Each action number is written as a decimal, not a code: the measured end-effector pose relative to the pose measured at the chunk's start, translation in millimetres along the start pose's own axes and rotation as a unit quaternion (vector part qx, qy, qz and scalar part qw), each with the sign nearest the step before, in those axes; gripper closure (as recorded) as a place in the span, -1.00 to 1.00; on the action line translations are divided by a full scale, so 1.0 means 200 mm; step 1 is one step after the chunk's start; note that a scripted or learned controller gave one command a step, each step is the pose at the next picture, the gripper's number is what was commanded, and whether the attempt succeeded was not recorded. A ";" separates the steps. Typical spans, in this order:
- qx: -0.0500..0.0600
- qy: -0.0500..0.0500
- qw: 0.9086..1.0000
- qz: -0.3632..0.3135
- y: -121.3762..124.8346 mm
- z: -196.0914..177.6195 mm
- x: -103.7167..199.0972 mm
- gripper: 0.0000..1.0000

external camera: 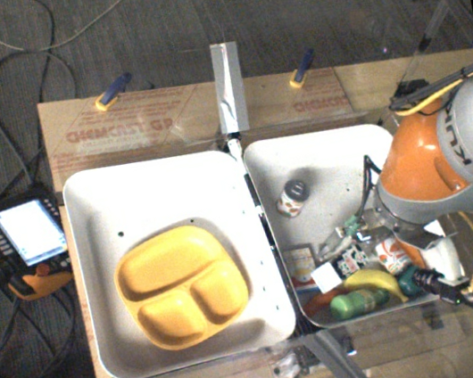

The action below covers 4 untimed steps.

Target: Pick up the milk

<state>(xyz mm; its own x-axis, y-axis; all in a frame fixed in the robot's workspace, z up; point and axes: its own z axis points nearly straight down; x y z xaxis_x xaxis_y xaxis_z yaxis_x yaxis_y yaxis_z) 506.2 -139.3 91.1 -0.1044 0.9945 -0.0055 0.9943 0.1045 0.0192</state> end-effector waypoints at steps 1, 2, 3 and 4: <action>-0.001 0.000 1.000 0.001 0.00 -0.05 0.00 1.00; 0.000 0.001 1.000 0.001 0.00 -0.05 0.00 -1.00; 0.001 -0.004 0.993 -0.114 -0.08 -0.02 0.08 -1.00; -0.002 -0.003 0.993 -0.115 -0.07 -0.07 0.09 1.00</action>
<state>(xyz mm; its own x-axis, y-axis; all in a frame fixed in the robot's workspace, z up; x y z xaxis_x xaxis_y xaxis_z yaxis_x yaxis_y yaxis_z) 490.9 -121.9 105.0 -0.3290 0.9442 -0.0163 0.9440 0.3293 0.0205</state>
